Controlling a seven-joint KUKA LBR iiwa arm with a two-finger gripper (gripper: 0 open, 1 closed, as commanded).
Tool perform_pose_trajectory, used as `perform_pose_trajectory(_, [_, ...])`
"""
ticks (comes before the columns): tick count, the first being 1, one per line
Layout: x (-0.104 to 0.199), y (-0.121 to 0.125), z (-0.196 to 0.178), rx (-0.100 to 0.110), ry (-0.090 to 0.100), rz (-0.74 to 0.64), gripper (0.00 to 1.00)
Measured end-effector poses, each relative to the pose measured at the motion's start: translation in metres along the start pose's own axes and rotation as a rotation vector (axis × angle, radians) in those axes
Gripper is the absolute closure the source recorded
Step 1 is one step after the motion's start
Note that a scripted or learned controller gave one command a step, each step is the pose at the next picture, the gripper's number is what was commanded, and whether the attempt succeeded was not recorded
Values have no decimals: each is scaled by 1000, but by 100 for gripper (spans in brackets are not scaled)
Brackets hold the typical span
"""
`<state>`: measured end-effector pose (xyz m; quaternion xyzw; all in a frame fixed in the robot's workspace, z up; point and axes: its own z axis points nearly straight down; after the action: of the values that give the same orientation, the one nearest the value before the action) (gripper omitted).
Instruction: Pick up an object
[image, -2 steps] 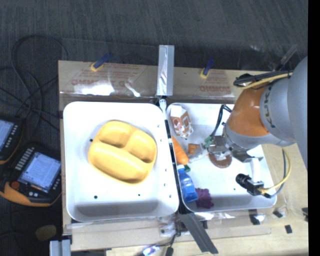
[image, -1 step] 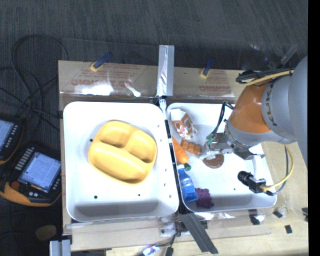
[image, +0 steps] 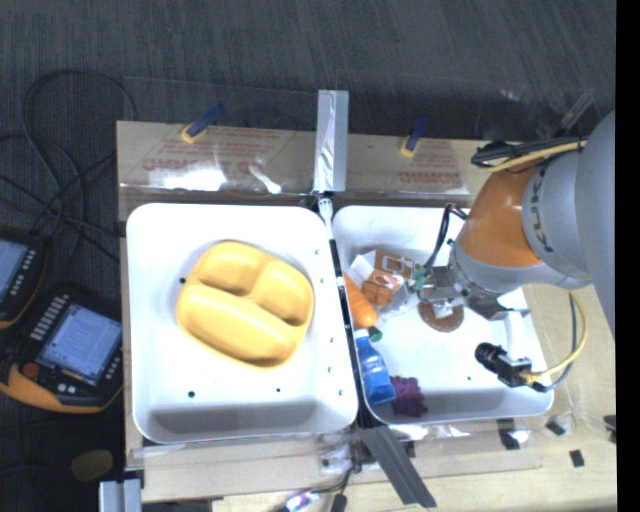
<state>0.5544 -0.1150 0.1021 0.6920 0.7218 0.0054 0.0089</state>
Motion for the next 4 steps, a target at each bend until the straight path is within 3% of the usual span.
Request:
perform_pose_trajectory(1, [42, -24, -81, 23, 6, -12, 0])
perform_pose_trajectory(2, [38, 27, -80, 23, 4, -151, 0])
perform_pose_trajectory(3, [-4, 75, 9, 15, 3, -155, 0])
perform_pose_trajectory(4, [-4, 73, 0, 24, 3, -158, 100])
